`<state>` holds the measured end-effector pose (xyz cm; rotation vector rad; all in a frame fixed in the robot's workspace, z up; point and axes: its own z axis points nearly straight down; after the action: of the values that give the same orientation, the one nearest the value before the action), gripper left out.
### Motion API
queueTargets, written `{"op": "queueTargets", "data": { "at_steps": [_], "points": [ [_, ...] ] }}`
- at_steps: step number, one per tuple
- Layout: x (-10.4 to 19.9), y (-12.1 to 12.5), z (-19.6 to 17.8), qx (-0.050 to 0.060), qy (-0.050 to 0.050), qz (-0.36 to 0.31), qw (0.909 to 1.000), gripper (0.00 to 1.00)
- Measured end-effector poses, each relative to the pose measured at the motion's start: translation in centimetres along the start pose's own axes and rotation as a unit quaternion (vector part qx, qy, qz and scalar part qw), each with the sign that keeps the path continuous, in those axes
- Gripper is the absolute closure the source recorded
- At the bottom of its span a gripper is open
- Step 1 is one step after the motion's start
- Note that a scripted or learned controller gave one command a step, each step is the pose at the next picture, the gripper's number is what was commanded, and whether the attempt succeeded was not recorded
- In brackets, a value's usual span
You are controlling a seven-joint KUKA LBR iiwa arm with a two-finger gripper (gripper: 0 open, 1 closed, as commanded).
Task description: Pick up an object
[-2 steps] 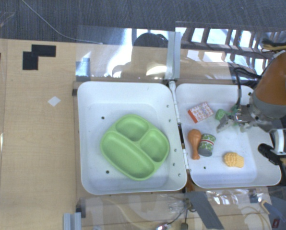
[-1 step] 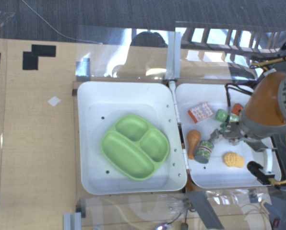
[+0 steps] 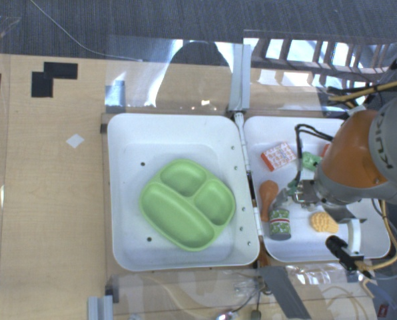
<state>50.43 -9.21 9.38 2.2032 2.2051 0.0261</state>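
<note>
The right bin [image 3: 378, 249] holds several small items. A red-and-white packet [image 3: 279, 156] lies near its back. A small green piece [image 3: 310, 161] sits just right of the packet. An orange-brown oblong item [image 3: 268, 193] lies by the bin's left wall, with a small green-labelled bottle [image 3: 279, 222] just in front of it. A yellow textured item [image 3: 324, 222] rests toward the front. My gripper [image 3: 298, 193] hangs low over the bin's middle, between the oblong item and the yellow one, at the end of the orange-banded wrist [image 3: 352, 159]. Nothing shows in its grasp.
The left bin [image 3: 125, 145] holds a light green divided plate [image 3: 188, 204]. A raised divider [image 3: 246, 179] separates the two bins. Black cables [image 3: 312, 132] loop over the right bin's back, and a black-and-white part of the arm [image 3: 345, 249] overhangs its front right.
</note>
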Motion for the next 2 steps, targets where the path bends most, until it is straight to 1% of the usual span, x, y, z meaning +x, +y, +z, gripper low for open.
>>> {"op": "queueTargets", "data": {
  "at_steps": [1, 2],
  "points": [
    [0.42, -0.7, -0.03, -0.002, -0.001, 0.001, 1.0, 0.0],
    [0.56, -0.72, -0.04, -0.002, -0.001, 0.002, 1.0, 0.0]
  ]
}}
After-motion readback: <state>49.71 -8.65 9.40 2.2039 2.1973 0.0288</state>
